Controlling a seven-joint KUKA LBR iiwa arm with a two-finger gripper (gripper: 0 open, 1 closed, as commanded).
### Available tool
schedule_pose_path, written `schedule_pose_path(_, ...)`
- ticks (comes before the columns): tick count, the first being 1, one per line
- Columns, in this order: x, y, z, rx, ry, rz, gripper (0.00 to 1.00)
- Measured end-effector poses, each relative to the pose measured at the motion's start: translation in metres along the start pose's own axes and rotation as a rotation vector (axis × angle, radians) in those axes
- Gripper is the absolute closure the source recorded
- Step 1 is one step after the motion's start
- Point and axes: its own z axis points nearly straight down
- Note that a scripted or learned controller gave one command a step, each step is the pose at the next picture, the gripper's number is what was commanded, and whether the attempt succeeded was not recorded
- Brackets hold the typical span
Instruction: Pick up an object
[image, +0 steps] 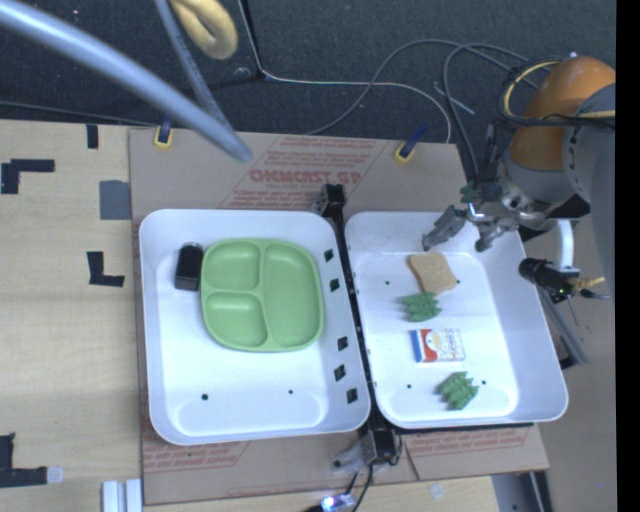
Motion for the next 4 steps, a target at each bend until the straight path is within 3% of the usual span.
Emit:
schedule_pose_path(1, 0.009, 0.004, 0.059, 0.001, 0.001, 0.000, 0.00)
schedule_pose_path(2, 0.010, 0.005, 0.086, -0.004, -0.002, -0.001, 0.00)
schedule_pose_path(3, 0.009, 0.006, 0.072, -0.010, -0.004, -0.002, 1.00)
schedule_pose_path(4, 0.013, 0.001, 0.011, -0.009, 0.000, 0.001, 1.00)
